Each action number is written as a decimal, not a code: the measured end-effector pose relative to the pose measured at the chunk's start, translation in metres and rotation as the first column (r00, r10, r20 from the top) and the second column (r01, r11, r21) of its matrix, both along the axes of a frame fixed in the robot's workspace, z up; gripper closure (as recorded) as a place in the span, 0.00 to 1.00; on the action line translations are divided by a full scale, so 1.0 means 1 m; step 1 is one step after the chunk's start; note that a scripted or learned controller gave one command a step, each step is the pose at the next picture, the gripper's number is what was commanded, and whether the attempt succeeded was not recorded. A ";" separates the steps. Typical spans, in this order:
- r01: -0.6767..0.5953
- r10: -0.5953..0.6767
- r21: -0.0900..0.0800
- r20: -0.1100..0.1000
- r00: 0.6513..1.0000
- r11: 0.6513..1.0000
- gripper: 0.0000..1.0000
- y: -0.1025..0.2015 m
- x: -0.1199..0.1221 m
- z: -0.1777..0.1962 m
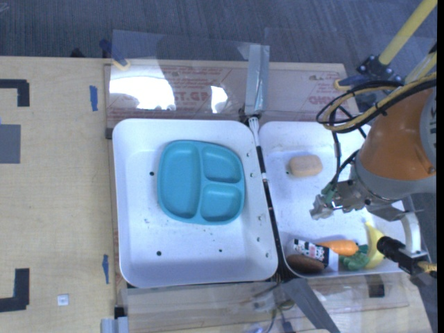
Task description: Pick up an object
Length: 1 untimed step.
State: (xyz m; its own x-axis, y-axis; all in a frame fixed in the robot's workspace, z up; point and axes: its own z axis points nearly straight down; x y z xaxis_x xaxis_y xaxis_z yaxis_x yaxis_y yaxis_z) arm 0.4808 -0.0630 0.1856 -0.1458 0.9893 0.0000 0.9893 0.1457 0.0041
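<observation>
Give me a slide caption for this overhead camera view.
Gripper hovers over right bin near bread roll; blue tray sits in left bin.

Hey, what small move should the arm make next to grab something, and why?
Probably shift the pincer up-screen toward the bread roll before lowering. The pincer sits over bare floor of the right bin with nothing between its tips, and the roll lies alone, while the carrot is crowded by other items.

blue divided plate (201, 182) in left white bin (132, 207), wooden bench (48, 186)
</observation>
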 end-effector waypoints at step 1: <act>-0.446 0.446 0.000 -0.003 0.895 0.895 1.00 0.018 -0.001 -0.001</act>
State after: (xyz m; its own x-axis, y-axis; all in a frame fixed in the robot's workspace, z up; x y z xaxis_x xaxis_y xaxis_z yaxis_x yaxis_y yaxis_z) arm 0.4801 -0.0449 0.1847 -0.5714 0.8206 0.0003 0.8206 0.5714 0.0009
